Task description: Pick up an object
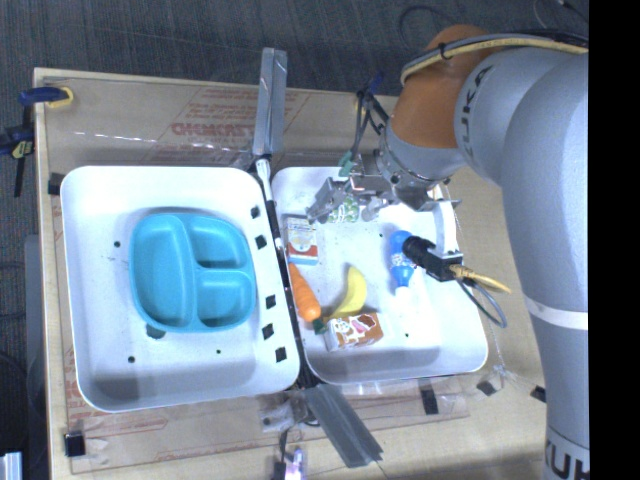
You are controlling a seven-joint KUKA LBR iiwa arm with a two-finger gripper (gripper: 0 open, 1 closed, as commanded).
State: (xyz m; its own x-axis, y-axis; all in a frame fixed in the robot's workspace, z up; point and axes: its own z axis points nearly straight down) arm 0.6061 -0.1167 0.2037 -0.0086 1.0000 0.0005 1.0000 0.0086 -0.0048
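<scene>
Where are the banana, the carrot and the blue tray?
banana (351, 290), camera view, middle of its curve.
carrot (304, 295), camera view, mid-length of its orange body.
blue tray (192, 270), camera view, its central divider.

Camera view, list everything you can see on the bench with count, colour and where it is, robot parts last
Bins: two, white, side by side on the bench.
Divided tray: one, light blue, in the left bin.
Small carton: one, white and red, right bin near the divider.
Carrot: one, orange, right bin beside the divider.
Banana: one, yellow, middle of the right bin.
Snack packet: one, brown and orange, right bin's front.
Bottle: one, blue, right bin's right side.
Clamp: one, blue and yellow, bench's far left corner.
Arm: one, grey with orange band, from the right.
Gripper: one, metallic, over the right bin's far end.
</scene>
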